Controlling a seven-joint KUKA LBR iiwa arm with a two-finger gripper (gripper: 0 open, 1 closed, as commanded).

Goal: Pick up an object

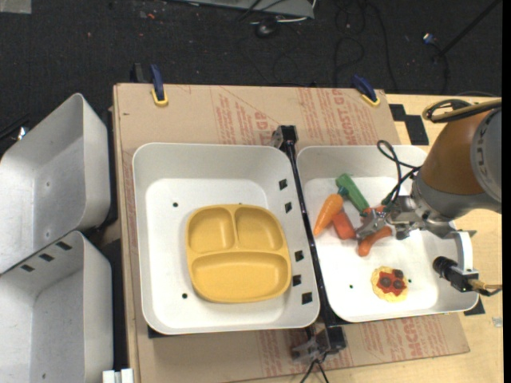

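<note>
While scanning from the far left of the frame: two spare white tubs (49,238) stacked off the bench edge, tilted. Next, left of centre, on the cardboard-topped bench (231,106), a shallow white bin (152,214) holding a yellow divided plate (238,252), lying flat with three compartments. Just right of centre, a second white bin (351,303), touching the first along a black divider. Inside it, toward the upper middle, a green toy piece (350,190) lying at a slant, with an orange carrot (326,213) just beside and below it, and a reddish-orange piece (343,227) touching the carrot. Lower in that bin, a small round yellow toy with dark and red spots (390,283), well apart from the rest. At right of frame, grey arm with orange band (459,162) reaching in; claw (377,231) low over another orange piece (366,246), right by the carrot group. Cannot tell how the claw stands, nor whether anything is caught in it
</note>
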